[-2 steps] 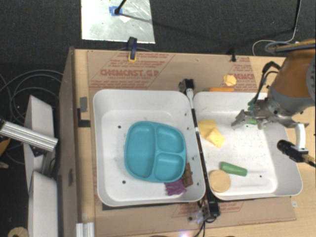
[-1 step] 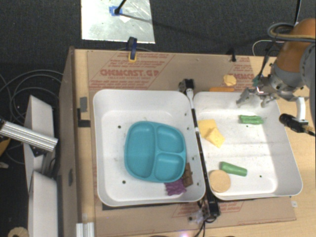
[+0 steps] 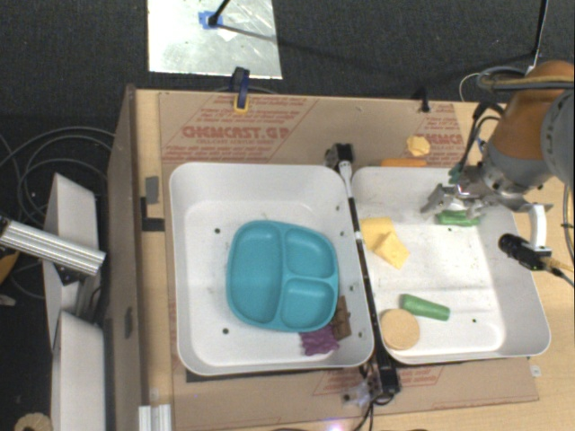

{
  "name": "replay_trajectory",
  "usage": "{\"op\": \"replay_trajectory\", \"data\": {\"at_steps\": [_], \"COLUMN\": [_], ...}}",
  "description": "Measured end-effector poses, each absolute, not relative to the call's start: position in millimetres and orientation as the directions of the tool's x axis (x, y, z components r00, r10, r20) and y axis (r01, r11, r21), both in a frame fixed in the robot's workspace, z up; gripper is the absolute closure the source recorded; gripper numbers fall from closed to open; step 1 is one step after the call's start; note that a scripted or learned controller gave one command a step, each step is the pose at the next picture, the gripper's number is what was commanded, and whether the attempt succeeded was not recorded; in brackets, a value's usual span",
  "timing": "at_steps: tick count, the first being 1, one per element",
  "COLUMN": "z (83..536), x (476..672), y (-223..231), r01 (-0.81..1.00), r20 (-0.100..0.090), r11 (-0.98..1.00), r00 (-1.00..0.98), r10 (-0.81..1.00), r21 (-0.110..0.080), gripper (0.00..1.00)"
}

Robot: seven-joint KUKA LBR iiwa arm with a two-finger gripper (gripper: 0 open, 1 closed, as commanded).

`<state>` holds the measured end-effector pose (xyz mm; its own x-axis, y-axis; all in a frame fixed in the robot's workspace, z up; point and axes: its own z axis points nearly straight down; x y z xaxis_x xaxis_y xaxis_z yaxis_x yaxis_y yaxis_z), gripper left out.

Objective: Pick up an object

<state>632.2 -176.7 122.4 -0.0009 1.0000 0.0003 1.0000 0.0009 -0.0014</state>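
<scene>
In the right bin (image 3: pixel 526 317), near its back rim: gripper (image 3: pixel 455 202) low over the white floor, fingers pinching a green piece (image 3: pixel 458 219) at the tips. Toward the middle, two yellow blocks (image 3: pixel 384 241), well apart from the gripper; bare floor between. Near the front rim, a green cylinder (image 3: pixel 424 307) just beside a tan disc (image 3: pixel 400 328). In the left bin (image 3: pixel 193 241), a teal divided plate (image 3: pixel 281 275).

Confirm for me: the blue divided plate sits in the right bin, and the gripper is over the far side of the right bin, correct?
Not quite. The blue divided plate sits in the left bin, not the right one, as the camera view shows. The rest holds: the gripper is over the far side of the right bin.
</scene>
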Motion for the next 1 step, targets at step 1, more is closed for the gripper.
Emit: {"op": "replay_trajectory", "data": {"at_steps": [1], "z": [84.0], "x": [670.8], "y": [-191.4], "r01": [1.000], "r20": [-0.001], "r11": [0.005], "r00": [-0.005], "r10": [1.000], "r21": [0.006], "gripper": [0.00]}}
